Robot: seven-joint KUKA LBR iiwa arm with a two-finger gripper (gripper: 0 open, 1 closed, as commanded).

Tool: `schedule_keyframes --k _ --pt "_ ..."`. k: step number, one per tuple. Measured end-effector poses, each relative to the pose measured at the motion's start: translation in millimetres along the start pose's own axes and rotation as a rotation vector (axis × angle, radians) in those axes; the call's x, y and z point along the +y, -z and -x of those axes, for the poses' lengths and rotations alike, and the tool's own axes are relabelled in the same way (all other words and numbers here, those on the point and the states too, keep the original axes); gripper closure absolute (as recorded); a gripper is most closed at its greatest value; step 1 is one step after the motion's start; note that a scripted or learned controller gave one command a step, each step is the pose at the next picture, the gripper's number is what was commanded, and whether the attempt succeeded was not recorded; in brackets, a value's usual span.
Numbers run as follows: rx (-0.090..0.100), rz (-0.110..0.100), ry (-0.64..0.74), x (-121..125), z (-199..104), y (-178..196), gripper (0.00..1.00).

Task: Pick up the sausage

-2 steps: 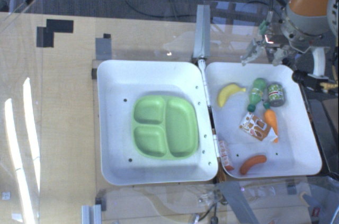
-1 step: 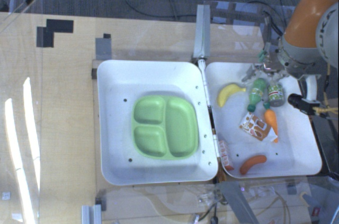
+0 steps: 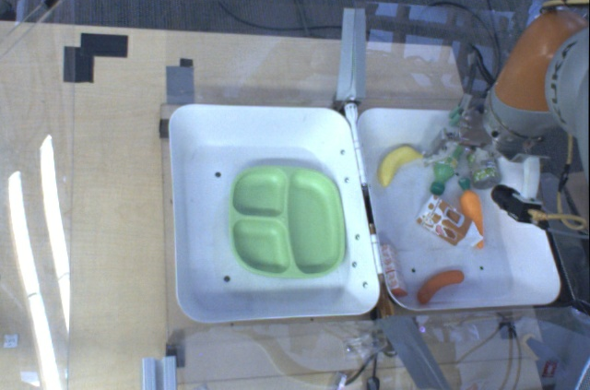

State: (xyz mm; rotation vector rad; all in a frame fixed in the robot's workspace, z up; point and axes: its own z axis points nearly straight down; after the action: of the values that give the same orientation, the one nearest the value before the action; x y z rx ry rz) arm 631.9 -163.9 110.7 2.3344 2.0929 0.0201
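The sausage (image 3: 441, 285), reddish-brown and slightly curved, lies near the front edge of the right bin (image 3: 544, 282). My gripper (image 3: 459, 156) hangs over the back part of that bin, well behind the sausage and just right of the banana (image 3: 398, 163). Nothing of the sausage is near the gripper. The grey arm with its orange band (image 3: 539, 56) comes in from the upper right.
An orange carrot (image 3: 472, 208) and a snack packet (image 3: 443, 220) lie between the gripper and the sausage. A green divided plate (image 3: 286, 220) sits in the left bin (image 3: 198, 195). A black part (image 3: 516, 202) juts over the right bin's right side.
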Motion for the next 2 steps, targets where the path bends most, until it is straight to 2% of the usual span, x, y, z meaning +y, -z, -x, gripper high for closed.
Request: schedule_keyframes --k 1,2 --pt "-0.004 0.007 0.025 37 16 -16 0.00" --pt "-0.006 -0.004 0.210 -45 29 -21 0.00"
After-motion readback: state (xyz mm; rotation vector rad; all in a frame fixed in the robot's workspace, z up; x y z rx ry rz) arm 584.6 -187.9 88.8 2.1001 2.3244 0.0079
